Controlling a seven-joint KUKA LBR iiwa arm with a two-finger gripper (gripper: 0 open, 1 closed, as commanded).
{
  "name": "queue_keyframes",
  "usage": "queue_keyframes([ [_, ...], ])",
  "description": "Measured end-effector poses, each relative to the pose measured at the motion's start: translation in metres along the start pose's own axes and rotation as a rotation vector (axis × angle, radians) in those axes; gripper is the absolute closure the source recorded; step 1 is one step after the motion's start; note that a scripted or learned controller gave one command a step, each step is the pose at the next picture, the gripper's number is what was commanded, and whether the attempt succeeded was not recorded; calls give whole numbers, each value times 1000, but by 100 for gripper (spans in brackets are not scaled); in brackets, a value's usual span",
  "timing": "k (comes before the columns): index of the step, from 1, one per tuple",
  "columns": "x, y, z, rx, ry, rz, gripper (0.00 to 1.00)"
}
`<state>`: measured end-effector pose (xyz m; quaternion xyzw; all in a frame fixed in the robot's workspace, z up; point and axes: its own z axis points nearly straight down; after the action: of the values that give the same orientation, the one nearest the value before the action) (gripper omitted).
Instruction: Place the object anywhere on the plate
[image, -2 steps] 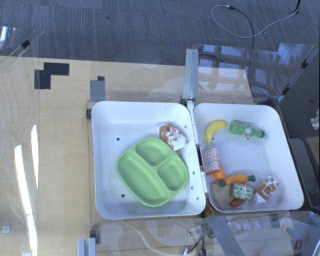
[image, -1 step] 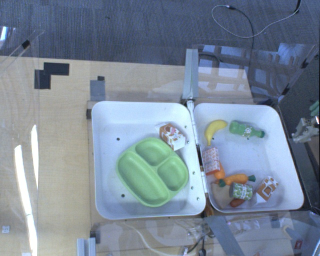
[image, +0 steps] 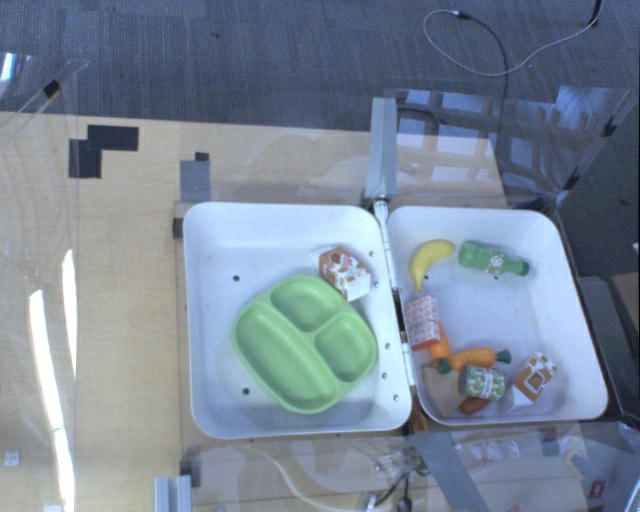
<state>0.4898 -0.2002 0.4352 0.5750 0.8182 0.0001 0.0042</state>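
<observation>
bench (image: 120, 330): light wood, carries two shallow white bins side by side.
left bin (image: 215, 300): holds the plate and one small carton.
right bin (image: 560, 300): holds the loose toy food items.
plate (image: 305, 343): green, three compartments, centre-right of the left bin, lying flat.
small carton (image: 345, 273): orange and white, in the left bin at the plate's upper right edge. Looks to be touching or overlapping the rim; can't tell if it rests on the plate proper.
banana (image: 430, 260): yellow, upper left of the right bin, curved, long axis running up-down.
green bottle (image: 492, 262): lying on its side just right of the banana.
striped carton (image: 423, 320): against the right bin's left wall, nearest the plate across the divider.
bottom cluster: carrot (image: 470, 357), green can (image: 482, 381), second small carton (image: 535, 375).
pincer: state cannot be told from this view, so object-to-pincer bearing can't be given.
key relation: everything in the right bin lies right of the plate, so my guess is the carry goes leftward over the divider.
</observation>
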Motion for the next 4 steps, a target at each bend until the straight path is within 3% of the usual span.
queue_keyframes([
  [1, -9, 10, 143, 6, 5, 264, 100],
  [2, 8, 3, 4, -1, 0, 31, 100],
  [3, -5, -4, 161, 6, 5, 217, 100],
  [4, -6, -2, 54, 0, 0, -44, 100],
])
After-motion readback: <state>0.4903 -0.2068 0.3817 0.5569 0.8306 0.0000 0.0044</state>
